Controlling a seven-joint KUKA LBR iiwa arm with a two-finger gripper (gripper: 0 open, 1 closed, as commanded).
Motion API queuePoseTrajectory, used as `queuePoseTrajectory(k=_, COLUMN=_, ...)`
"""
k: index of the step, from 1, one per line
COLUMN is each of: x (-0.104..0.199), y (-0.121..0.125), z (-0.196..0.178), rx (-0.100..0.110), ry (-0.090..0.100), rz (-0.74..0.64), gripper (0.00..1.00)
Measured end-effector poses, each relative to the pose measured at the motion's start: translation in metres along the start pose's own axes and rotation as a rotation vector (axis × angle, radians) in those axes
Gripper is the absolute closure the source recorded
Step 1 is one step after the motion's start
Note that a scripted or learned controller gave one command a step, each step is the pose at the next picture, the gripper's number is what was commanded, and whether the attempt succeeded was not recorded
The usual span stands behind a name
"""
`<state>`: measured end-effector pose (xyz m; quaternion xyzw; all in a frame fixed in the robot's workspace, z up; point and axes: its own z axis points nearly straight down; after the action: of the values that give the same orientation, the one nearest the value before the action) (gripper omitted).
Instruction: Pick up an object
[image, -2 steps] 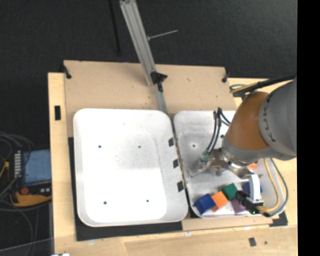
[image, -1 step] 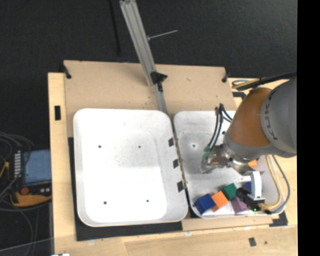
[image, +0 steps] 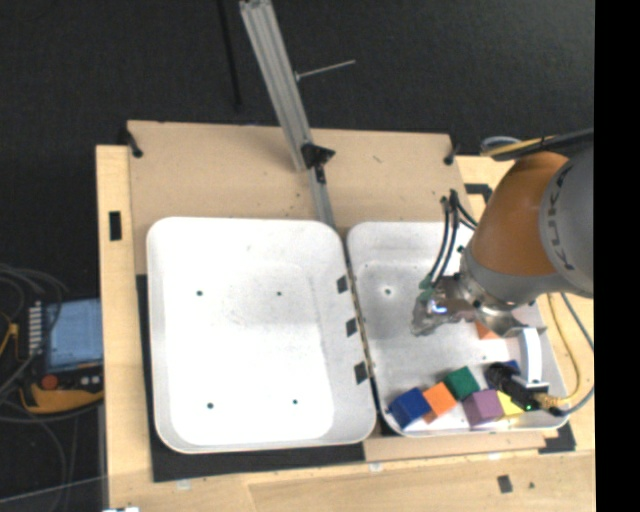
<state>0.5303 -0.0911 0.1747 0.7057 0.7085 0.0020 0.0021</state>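
White right bin | arm reaches in from 3 o'clock | gripper over bin's middle, grip state cannot tell | blocks at bin's 6 o'clock edge, well apart from gripper: blue block, orange block, green block, purple block | left bin at 9 o'clock

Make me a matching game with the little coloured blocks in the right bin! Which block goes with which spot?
Things:
1. blue block
2. orange block
3. green block
4. purple block

Places:
A. between the blue and purple blocks
B. farthest left in the row
C. right of the orange one, at the bin's front wall
D. just behind the orange and purple blocks

Pairs: 1-B, 2-A, 3-D, 4-C
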Motion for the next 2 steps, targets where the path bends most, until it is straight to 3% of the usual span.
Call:
queuePoseTrajectory(k=1, x=-0.001, y=0.002, z=-0.037, rx=0.000, ry=0.000, rz=0.000, gripper=1.00)
queuePoseTrajectory(k=2, x=0.050, y=0.008, z=-0.035, rx=0.004, ry=0.002, rz=-0.004, gripper=1.00)
